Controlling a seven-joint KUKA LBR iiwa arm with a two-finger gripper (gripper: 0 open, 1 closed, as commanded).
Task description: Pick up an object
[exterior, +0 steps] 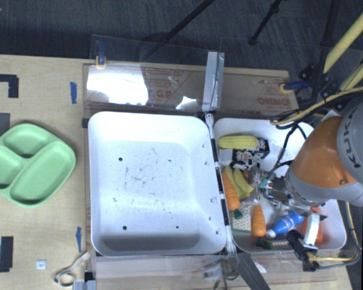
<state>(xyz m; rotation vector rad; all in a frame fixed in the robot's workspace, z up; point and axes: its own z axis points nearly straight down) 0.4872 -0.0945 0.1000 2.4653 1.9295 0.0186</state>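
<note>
The right bin [339,239] holds a heap of toy food. A yellow corn cob [237,141] lies at its far end, with a black-and-white patterned item [253,156] just in front of it. Two orange carrots [230,192] [258,220] lie along the left side, and yellow-green pieces [242,181] sit between them. A blue bottle [286,224] lies near the front. My gripper [272,191] is low inside this bin, over the middle of the heap, right of the yellow-green pieces and above the blue bottle. The wrist hides what lies beneath it.
The left white bin [150,188] sits beside the right one, sharing a rim. A green divided plate [32,163] rests on the bench at far left. A clear panel [148,81] stands behind the bins. The arm's orange band [323,161] overhangs the right bin.
</note>
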